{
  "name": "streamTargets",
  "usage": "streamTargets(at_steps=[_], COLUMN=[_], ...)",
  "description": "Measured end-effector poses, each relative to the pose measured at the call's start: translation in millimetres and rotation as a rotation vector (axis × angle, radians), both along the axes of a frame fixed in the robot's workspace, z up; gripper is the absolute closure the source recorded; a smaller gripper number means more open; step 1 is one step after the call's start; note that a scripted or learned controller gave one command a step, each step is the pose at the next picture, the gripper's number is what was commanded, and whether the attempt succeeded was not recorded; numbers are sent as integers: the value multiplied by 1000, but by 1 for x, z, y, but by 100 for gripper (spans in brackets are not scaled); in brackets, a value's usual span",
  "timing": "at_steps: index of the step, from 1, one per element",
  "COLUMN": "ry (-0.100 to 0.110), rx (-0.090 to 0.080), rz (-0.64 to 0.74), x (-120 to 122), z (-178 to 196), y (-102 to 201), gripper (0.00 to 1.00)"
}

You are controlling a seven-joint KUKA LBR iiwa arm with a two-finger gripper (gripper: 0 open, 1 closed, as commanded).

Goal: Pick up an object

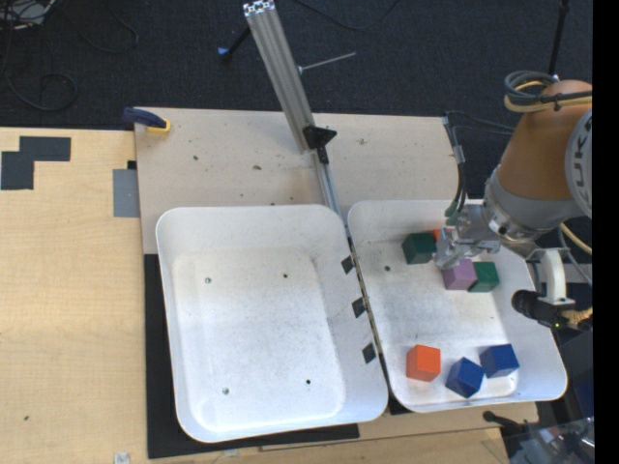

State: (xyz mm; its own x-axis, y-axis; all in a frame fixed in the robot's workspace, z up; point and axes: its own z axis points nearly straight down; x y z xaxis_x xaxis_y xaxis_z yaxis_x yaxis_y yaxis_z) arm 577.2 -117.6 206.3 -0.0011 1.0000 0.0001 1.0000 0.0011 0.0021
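In the right bin (397, 356) lie several small blocks. A dark green block (419, 248) sits near the bin's top, with a purple block (459, 275) and a second green block (486, 276) to its right. An orange block (423, 362) and two blue blocks (465, 376) (499, 360) lie near the front edge. My gripper (455, 252) hangs just above the purple block's upper left corner, between it and the dark green block. A small orange-red bit shows beside the gripper at its left. The wrist hides the fingertips.
The left bin (193, 259) stands beside the right one, black clips joining their shared edge. A slanted aluminium bar (285, 75) rises behind the bins. The arm's orange band (542, 153) and cables fill the right side.
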Motion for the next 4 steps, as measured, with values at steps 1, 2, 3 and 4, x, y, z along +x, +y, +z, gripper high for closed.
streamTargets(at_steps=[1,2,3,4], ry=[0,-1,7,8], rx=[0,-1,2,2], rz=[0,0,3,3], x=[4,4,-17,-26], z=[43,93,84,61], y=[3,2,54,109], gripper=[100,100,100,100])
